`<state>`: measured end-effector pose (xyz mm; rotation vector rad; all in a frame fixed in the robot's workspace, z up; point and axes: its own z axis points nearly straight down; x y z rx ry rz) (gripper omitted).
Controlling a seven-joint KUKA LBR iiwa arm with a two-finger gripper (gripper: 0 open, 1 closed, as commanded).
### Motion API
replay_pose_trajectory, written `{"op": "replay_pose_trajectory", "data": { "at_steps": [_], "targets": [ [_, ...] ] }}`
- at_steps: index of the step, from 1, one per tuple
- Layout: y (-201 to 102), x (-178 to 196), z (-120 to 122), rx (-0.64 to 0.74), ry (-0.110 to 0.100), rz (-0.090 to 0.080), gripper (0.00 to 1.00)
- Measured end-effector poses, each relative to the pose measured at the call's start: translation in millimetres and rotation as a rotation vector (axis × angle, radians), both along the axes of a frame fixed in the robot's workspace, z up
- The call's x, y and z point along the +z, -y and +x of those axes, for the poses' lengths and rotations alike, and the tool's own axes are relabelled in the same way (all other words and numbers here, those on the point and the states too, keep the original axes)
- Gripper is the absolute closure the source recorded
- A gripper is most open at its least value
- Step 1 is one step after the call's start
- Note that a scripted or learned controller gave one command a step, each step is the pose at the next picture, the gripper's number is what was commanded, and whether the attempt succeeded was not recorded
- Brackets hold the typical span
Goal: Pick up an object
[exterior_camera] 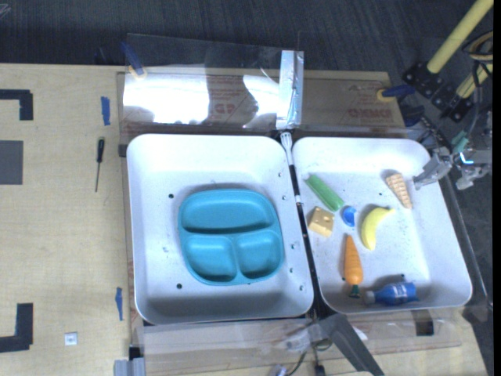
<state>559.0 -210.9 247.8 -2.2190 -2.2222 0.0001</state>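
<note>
Gripper (433, 171) sat at the right bin's (450, 276) far right rim — grip state could not be told. Bread piece (398, 188) lay just left of it; banana (373, 225) further left, nearer the camera.

This looks like a robotics lab. A plywood bench (55, 233) carries 2 white bins (149, 288), taped in place with black corner markers to their left. Right of the bins hang loose cables (470, 69) and rig hardware; toy plastic food (354, 258) fills the right bin.
</note>
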Motion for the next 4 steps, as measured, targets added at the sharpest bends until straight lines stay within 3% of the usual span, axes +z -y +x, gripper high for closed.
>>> {"op": "replay_pose_trajectory", "data": {
  "at_steps": [1,2,3,4],
  "targets": [
    [-89.5,-51.1,-79.8,0.052,-0.003,0.002,0.00],
    [-100.7,-159.8,-48.5,0.484,0.009,-0.003,0.00],
    [-101.2,-148.0,-46.2,0.484,0.016,-0.006,1.00],
    [-159.3,-60.1,16.4,0.370,0.010,-0.001,1.00]
  ]
}}
